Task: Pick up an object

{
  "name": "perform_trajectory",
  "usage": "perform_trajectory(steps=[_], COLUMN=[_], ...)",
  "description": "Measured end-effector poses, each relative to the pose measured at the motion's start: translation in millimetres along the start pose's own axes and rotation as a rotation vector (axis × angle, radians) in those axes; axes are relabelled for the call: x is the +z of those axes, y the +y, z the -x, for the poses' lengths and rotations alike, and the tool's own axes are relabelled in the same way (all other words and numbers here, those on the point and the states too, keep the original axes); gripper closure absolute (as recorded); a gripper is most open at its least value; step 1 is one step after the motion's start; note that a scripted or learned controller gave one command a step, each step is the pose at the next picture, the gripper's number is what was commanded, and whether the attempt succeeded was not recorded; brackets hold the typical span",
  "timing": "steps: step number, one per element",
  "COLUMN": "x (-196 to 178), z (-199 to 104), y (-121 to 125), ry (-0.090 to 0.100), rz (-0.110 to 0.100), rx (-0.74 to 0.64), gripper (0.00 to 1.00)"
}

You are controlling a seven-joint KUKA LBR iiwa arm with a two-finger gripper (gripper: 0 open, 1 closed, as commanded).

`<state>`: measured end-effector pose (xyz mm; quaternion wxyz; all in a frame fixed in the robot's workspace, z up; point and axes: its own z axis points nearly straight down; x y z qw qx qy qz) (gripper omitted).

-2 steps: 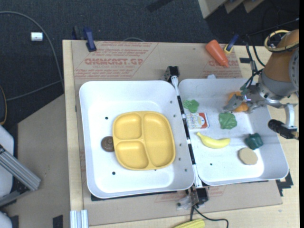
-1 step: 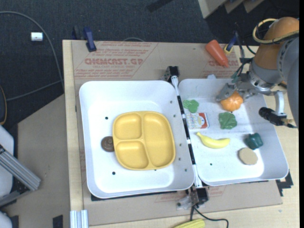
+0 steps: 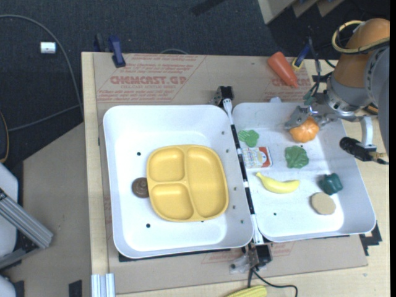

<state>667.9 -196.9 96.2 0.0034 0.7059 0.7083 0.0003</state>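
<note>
Evidently the target is the round orange fruit-shaped toy (image 3: 304, 131), which lies in the far part of the right shallow white bin (image 3: 346, 221), close to that bin's far wall. The tool (image 3: 307, 117) sits directly over and against this orange toy, with grey metal parts overlapping its upper edge; whether the tool is spread or closed on it cannot be told at this slant, and no lift is evident, since the toy appears to rest on the bin floor.

Nearest the orange toy, toward the viewer, lies a green leafy toy (image 3: 296, 157); a second, smaller green leafy piece (image 3: 249, 137) lies to the orange toy's left. Farther from it come a flat white-and-red packet (image 3: 257, 158), a yellow banana toy (image 3: 278, 184), a dark green pepper-like toy (image 3: 330, 183) and a tan round disc (image 3: 323, 203). Beyond the orange toy, outside the bin, an orange carrot-shaped toy (image 3: 283, 69) rests on the counter (image 3: 154, 79).

Well apart, leftward, the left white bin (image 3: 124, 166) holds a yellow three-compartment plate (image 3: 185, 182) with a brown round disc (image 3: 140, 187) touching its left edge.

Judged step: grasp stage at the orange toy. The next move calls for a firm closure, then a straight rise clear of the bin wall.
</note>
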Motion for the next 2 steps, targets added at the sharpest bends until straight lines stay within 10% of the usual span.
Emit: perform_trajectory(steps=[1,2], x=[9.8,-90.7], z=[-56.8,-144.6], y=[-0.8,-26.8], ry=[0.005,0.005], rz=[-0.007,-0.002], rx=[0.002,0.001], gripper=[1.0,1.0])
